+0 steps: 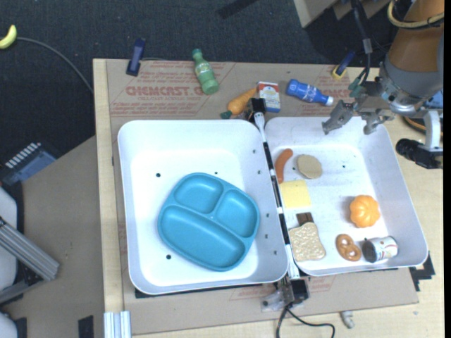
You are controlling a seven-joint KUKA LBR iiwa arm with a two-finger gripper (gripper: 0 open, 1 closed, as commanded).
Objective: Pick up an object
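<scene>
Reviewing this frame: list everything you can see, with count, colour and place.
Left bin: one, white, left on bench.
Right bin: one, white, beside it.
Divided plate: one, blue, left bin.
Sausage: one, orange-red, right bin, far left.
Round cookie: one, tan, beside sausage.
Cheese slice: one, yellow, right bin.
Cracker: one, beige, near left.
Pumpkin: one, orange, right bin.
Pretzel: one, brown, near edge.
Can: one, white and dark, beside pretzel.
Green bottle: one, behind bins.
Blue bottle: one, behind bins.
Gripper: one, grey, open, over right bin's far edge.
</scene>
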